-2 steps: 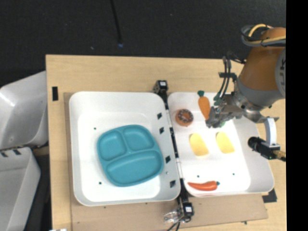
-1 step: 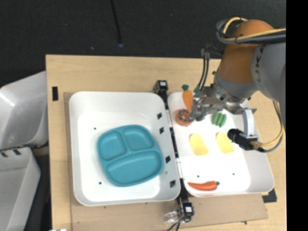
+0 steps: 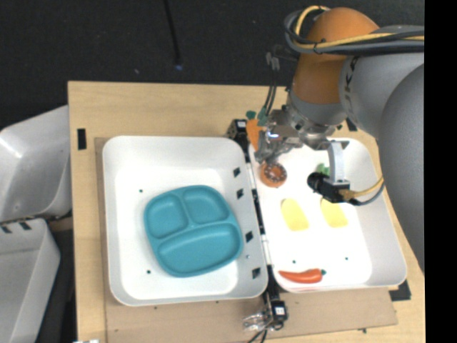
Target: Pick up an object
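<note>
In the right bin lie a small brown ring-shaped piece, two yellow pieces and a red chili pepper near the front rim. My gripper hangs at the bin's back left corner, just above the brown ring and close to it. The view does not show whether it touches the ring. A green bit peeks out beside the black cable fitting on the wrist.
The left bin holds a blue divided plate. An orange item sits at the back, by the wall between the bins. The grey arm covers the right bin's back right part.
</note>
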